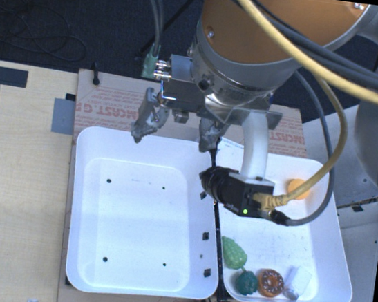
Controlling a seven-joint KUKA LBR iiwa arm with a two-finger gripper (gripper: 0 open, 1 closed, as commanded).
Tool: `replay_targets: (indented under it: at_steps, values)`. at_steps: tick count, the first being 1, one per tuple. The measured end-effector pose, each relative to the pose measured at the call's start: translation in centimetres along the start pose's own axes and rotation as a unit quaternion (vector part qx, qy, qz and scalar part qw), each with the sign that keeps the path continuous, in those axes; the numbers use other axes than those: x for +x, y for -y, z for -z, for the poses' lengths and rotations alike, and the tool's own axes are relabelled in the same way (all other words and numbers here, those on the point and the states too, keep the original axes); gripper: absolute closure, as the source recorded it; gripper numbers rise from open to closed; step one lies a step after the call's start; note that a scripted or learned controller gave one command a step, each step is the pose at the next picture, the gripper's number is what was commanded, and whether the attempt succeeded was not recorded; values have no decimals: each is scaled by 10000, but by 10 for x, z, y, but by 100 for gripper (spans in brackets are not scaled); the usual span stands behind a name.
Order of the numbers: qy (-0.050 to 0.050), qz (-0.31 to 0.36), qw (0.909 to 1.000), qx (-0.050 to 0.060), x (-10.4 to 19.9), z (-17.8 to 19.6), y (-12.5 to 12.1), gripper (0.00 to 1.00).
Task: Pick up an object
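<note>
My gripper [173, 139] hangs over the back edge of the left bin [98, 148], near the divider between the bins. Its two fingers stand wide apart and open, with nothing between them. In the right bin [331, 254] a light green object [234, 252], a teal object [247, 283], a brown sprinkled donut [270, 282] and a white object [299, 281] lie along the front. An orange object [297, 187] sits near that bin's back, partly hidden by a yellow cable. All of them are well away from the gripper.
A black sensor unit [236, 190] with a green light hangs from the arm over the right bin's left side. Cables loop from it across the bin. Cardboard [112, 104] lies under the bins, with wooden bench [11, 177] at the left.
</note>
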State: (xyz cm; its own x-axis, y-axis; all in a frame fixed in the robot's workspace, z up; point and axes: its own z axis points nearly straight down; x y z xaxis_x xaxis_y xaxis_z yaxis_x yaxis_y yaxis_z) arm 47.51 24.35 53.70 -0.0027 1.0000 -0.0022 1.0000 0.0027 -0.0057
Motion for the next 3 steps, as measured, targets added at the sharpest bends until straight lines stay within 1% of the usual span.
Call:
replay_targets:
  at_steps: [1, 2, 3]
  values:
    - [36, -19, 10000, 57, 0, -197, -37, 0]
    - [7, -44, 10000, 8, -2, -178, -38, 100]
    - [-27, 3, 10000, -50, 0, -96, 0, 100]
